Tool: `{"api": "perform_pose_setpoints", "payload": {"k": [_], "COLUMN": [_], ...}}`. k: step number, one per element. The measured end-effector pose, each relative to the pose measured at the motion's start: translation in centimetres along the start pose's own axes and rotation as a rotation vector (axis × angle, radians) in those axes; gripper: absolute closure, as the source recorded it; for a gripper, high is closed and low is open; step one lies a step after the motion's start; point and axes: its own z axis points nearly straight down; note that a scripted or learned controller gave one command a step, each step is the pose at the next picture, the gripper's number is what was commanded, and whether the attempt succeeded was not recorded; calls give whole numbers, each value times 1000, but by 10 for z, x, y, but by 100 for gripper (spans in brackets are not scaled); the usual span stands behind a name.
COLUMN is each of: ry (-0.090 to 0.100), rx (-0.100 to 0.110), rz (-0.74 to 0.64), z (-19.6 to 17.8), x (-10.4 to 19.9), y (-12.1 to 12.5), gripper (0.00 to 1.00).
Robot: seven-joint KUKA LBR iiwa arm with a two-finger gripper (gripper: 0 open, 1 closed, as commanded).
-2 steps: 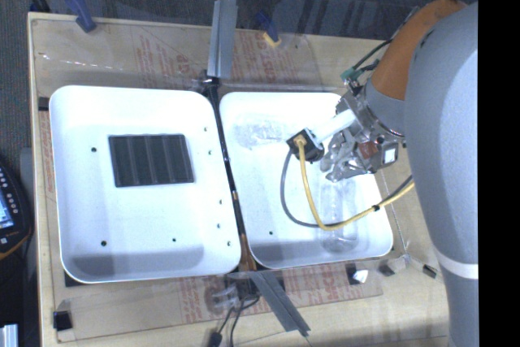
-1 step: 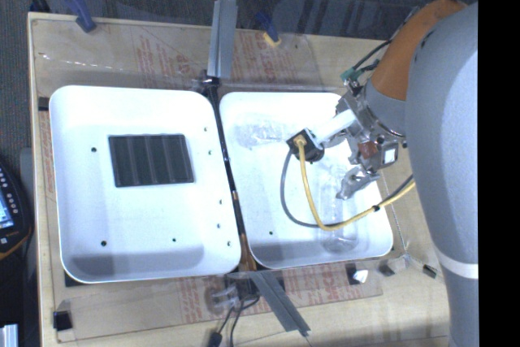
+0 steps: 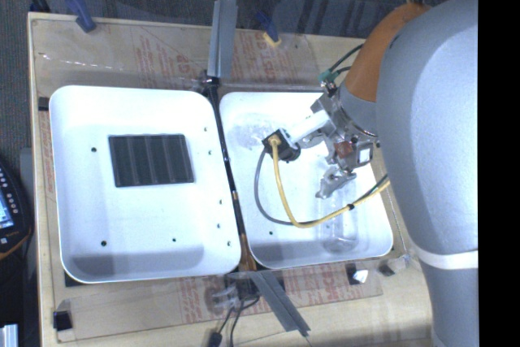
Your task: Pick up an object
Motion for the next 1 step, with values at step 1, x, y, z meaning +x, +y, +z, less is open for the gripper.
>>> {"api": "perform_pose_setpoints", "payload": {"k": [1], "ry": [6], "rx": [-5], "rz": [-124], "z": [-59], "x": [-41], "y": [52], "gripper": [0]}}
